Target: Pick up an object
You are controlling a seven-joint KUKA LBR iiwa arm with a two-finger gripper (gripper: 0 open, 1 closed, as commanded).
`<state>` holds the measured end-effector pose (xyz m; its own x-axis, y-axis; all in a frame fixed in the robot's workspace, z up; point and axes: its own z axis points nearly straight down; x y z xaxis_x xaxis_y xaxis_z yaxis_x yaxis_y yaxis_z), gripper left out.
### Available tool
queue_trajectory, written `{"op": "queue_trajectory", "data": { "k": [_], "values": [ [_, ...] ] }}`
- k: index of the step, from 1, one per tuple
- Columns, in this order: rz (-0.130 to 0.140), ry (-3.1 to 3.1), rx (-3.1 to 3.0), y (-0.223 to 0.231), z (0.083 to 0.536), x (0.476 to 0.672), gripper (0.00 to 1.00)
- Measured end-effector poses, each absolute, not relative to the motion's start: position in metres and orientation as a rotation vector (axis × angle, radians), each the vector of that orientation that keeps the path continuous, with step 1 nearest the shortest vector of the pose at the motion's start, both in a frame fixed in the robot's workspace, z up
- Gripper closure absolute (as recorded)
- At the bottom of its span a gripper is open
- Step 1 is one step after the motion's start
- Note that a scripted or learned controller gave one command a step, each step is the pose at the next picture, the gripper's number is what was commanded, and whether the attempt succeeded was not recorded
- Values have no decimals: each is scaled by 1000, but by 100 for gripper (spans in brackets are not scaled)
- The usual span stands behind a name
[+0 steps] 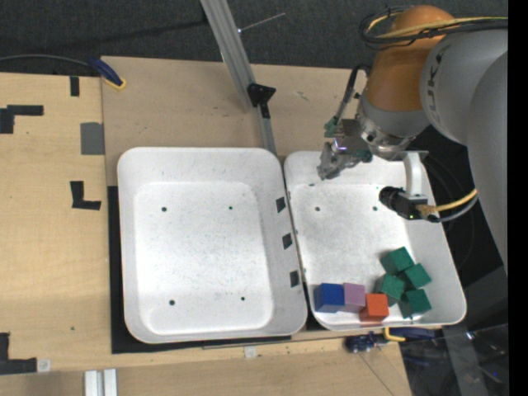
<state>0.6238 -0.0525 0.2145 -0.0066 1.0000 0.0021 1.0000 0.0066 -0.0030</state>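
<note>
The gripper point(332, 167) hangs over the right bin's point(346, 221) far left corner, its opening impossible to judge; the blocks point(375, 291) lie clustered along that bin's near edge, well apart from it.

The grey two-finger gripper point(330, 165) hangs over the right white bin's point(346, 221) upper-left corner; coloured blocks point(375, 291) cluster lower right.

Arm point(462, 64) cut off at the right edge, green blocks point(404, 280) overlapping, their count unclear
</note>
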Motion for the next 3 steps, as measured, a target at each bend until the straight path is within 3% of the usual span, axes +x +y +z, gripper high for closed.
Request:
{"op": "queue_trajectory", "data": {
  "k": [2,3],
  "values": [
    [2,-2226,-2212,38,231,584,100],
    [0,-2228,-2211,91,232,579,100]
  ]
}}
